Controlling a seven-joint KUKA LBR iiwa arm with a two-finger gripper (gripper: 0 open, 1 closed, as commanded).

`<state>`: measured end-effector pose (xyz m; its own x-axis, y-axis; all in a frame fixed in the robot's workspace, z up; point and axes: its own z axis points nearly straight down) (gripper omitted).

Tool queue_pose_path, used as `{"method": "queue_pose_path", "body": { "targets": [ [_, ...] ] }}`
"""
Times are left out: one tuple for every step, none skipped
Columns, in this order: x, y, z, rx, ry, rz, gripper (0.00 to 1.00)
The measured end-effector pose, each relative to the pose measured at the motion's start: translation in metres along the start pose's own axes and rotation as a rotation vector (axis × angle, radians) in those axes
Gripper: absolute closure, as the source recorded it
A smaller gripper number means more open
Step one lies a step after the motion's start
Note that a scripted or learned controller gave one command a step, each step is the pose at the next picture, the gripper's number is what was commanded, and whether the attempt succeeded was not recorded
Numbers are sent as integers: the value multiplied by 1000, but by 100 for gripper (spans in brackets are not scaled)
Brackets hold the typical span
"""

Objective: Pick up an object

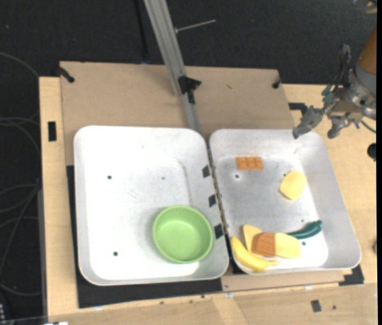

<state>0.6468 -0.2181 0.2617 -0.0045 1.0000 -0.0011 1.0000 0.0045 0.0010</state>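
Objects (268, 246) lie unlabelled in right bin (333, 181); end effector (321, 123) hovers open, empty, above its rim

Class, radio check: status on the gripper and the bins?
Gripper open, over right bin's top-right corner, holding nothing. Nearest: yellow piece, orange block. Green bowl in left bin.

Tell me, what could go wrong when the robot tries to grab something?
1. The gripper sits by the right bin's far corner; going down there, it might bump the rim.
2. The banana, brown block and other yellow pieces lie piled in the near corner, so a grab could slip or lift two things.
3. The orange piece looks flat and may be hard to pinch.
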Motion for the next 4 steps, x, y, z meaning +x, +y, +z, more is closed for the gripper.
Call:
{"method": "queue_pose_path", "body": {
  "targets": [
    [-1, 0, 0, 1, -2, 0, 0],
    [1, 4, 44, 4, -3, -1, 0],
    [0, 4, 107, 7, -2, 2, 0],
    [-1, 3, 159, 5, -3, 3, 0]
  ]
}}
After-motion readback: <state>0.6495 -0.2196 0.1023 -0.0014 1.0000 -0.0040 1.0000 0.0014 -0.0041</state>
